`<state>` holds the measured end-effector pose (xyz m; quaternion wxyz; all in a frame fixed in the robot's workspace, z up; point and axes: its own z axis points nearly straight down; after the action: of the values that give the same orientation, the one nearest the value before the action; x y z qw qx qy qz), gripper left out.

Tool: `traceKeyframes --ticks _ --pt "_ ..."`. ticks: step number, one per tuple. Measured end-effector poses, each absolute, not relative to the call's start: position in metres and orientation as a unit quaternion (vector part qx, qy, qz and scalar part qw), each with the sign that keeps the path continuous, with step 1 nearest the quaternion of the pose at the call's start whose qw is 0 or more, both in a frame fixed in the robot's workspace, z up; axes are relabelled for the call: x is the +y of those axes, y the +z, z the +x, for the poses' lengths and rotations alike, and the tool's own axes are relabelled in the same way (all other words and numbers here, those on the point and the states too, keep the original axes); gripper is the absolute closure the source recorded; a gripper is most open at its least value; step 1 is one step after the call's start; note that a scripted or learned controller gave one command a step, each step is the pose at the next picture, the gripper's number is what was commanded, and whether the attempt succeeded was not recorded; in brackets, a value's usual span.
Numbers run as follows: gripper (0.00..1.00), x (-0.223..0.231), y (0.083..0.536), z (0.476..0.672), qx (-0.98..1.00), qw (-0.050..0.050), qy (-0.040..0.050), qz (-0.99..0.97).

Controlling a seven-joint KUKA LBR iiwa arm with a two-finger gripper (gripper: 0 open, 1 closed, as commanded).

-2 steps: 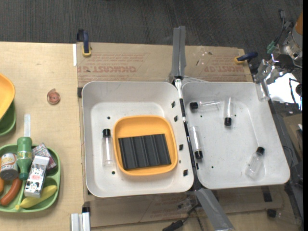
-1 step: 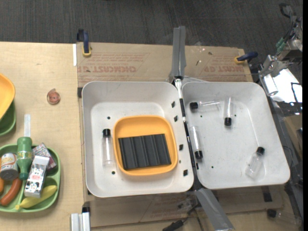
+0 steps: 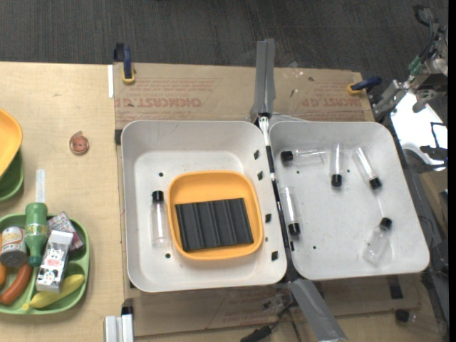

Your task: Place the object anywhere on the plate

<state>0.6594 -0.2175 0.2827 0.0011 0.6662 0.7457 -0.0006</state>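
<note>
Lying beside the orange plate (image 3: 212,184) in the left bin (image 3: 135,191), 1 clear vial (image 3: 159,218) touches nothing; 5 more vials (image 3: 335,168) scatter across the right bin (image 3: 406,255). Hand state: cannot tell.

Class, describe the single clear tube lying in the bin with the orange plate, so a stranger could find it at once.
Find the left white bin, which holds the orange plate. Just left of the plate lies a clear tube with a black cap at its far end. It is the lone tube there; the others lie in the right bin.
</note>
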Motion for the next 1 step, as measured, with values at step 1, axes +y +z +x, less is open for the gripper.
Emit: traceKeyframes --ticks 1 --pt "0.0 -0.2218 0.3754 0.6596 0.793 0.001 -0.0006 0.609"
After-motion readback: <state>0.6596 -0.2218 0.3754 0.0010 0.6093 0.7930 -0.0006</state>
